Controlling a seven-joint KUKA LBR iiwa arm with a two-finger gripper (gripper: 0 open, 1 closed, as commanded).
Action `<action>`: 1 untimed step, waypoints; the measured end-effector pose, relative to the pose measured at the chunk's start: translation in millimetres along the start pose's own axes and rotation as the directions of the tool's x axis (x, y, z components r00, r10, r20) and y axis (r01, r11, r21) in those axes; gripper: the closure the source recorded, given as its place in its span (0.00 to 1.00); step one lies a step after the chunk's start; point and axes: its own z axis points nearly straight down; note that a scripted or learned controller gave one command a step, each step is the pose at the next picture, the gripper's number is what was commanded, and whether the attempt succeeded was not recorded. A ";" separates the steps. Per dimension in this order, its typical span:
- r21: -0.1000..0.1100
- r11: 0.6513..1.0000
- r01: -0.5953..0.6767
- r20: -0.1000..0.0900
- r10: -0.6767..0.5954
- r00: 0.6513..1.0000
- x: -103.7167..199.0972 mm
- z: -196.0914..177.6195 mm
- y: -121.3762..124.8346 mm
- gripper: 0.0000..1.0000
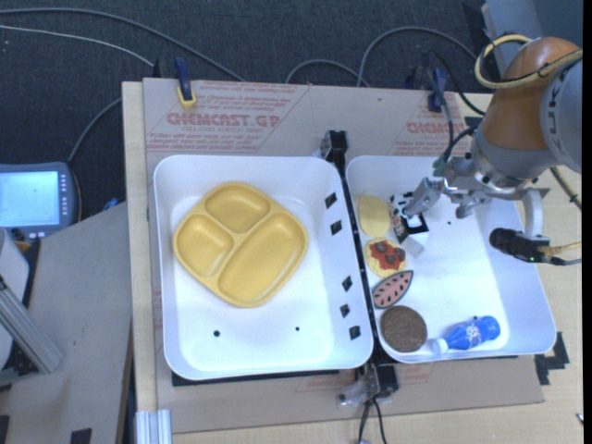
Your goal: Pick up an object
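The gripper (pixel 413 213) hung low in the right bin (pixel 481 276), near its left wall; whether it was spread or closed, I couldn't tell from there. Just beside it lay the pale yellow piece (pixel 374 215), with the pizza slice (pixel 385 255), watermelon wedge (pixel 392 288), brown cookie (pixel 404 327) and blue bottle (pixel 470 333) strung below. That yellow piece looked light, stiff, slick plastic; I'd have pinched it across its narrow sides.

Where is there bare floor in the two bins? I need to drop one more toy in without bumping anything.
Left bin: a bare strip runs along its near edge, below the yellow divided plate. Right bin: open floor between the gripper and the blue bottle. Crowded: that bin's left side, beside the divider, where the food toys line up down to the brown disc.
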 end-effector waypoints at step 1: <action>-0.010 1.000 0.000 -0.005 0.000 1.000 -3.0 39.2 -2.2 0.00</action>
